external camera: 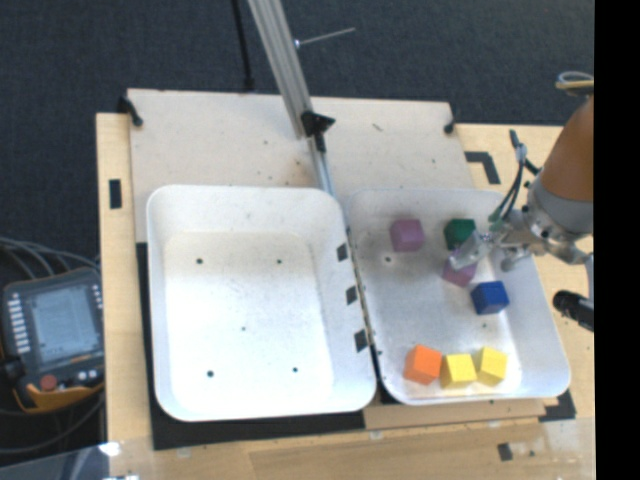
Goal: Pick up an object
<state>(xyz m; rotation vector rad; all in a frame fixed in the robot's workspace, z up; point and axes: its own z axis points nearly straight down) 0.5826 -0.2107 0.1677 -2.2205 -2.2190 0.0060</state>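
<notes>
A: Blocks all in right bin [556, 368]; gripper [468, 260] low over a purple block [459, 274], green block [460, 232] just behind, blue block [489, 297] just beside

B: Fingers?

A: can't tell. Pink block [406, 234] further left; orange block [423, 364] and two yellow blocks [460, 369] along front wall

table [118, 298]: light wood, with black marks near the edges
board [230, 138]: pale, flat on the table behind the bins
left bin [160, 268]: white, on the table
right bin [545, 368]: white, touching the left bin
</notes>
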